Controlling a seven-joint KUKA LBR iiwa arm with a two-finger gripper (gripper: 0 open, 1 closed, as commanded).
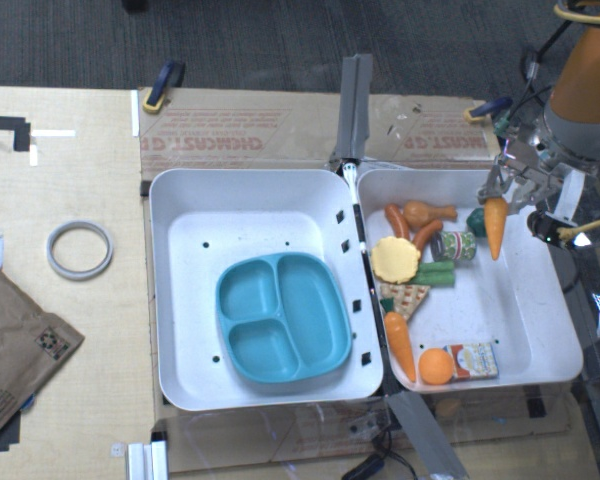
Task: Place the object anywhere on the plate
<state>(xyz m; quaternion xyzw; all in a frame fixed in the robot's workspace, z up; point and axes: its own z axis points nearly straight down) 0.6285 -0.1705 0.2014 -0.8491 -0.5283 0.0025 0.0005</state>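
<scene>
1. I see the carrot (pixel 495 227) hanging point-down over the upper right part of the right bin (pixel 540 298), its top end caught between the jaws of the gripper (pixel 504 194), which are closed on it.
2. The carrot sits clear of the bin floor, just right of a small green can (pixel 460 247).
3. The arm (pixel 580 78) comes in from the right, its orange band above the wrist at the top right corner.
4. The plate (pixel 282 316), blue with three compartments, lies in the left bin (pixel 180 268), well apart from the carrot, and I see nothing on it.
5. In the right bin I see a second carrot (pixel 400 346) along the left wall, an orange ball (pixel 436 366) touching a small carton (pixel 474 360), a yellow round piece (pixel 395 259), a green stick (pixel 432 274), a waffle-patterned wedge (pixel 406 297) and some sausage-like pieces (pixel 416 218).
6. On the counter (pixel 60 168) to the left lie a roll of tape (pixel 80 248) and a brown paper bag (pixel 15 343).
7. Blue clamps (pixel 162 84) hold cardboard behind the bins.
</scene>
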